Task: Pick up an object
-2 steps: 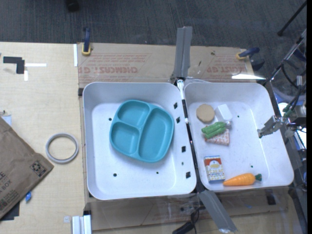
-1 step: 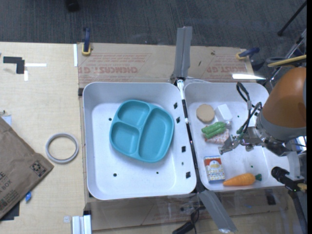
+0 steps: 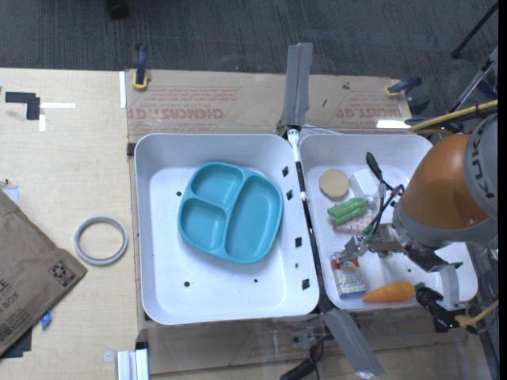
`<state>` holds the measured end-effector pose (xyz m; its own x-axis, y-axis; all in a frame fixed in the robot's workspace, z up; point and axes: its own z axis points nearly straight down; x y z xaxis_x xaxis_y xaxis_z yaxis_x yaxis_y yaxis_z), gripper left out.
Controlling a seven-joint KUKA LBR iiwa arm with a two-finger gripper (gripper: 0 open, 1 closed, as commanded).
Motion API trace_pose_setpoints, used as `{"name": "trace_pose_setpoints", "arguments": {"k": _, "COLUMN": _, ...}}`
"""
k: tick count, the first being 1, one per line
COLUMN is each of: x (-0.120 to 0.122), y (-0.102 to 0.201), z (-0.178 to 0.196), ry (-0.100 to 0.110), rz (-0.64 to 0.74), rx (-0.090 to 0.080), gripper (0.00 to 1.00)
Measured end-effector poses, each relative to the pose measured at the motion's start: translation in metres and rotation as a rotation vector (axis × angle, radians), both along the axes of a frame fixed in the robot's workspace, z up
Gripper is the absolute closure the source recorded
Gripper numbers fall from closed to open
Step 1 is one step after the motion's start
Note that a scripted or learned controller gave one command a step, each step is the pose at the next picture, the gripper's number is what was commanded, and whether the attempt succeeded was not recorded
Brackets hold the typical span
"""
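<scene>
Bench with two white bins; left bin [image 3: 154,236] holds teal divided plate [image 3: 230,211]. Gripper [image 3: 348,252] low in right bin [image 3: 313,155], above small red-white packet [image 3: 348,278], orange carrot [image 3: 390,292] just beside. Grip state: cannot tell. Nothing visibly lifted; pick not yet done.

Two white bins [image 3: 146,236] sit side by side, with one blue divided plate [image 3: 230,211], one round cracker [image 3: 334,184], one green pea pod [image 3: 348,209], one carrot [image 3: 389,293], and one tape ring [image 3: 101,239] at the left.
</scene>
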<state>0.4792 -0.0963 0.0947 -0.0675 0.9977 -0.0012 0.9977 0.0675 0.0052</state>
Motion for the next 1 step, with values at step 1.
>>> {"name": "trace_pose_setpoints", "arguments": {"k": 1, "x": 0.0595, "y": -0.0354, "z": 0.0013, "ry": -0.003, "rz": -0.2, "rx": 0.001, "gripper": 0.0}}
